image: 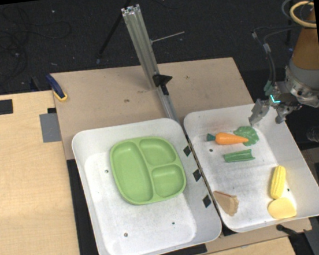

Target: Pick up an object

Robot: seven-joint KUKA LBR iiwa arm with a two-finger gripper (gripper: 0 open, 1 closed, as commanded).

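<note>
While the pincer (269,113) hangs open with nothing in it by the right bin's (304,160) back edge, a carrot (231,138) lies near.

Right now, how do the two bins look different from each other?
The left bin holds one thing, a green divided plate; the right bin holds several small toy foods: a carrot, a corn cob, a green bean pod. The arm hangs near the right bin's far corner, away from the left bin. Both are shallow and white.
</note>
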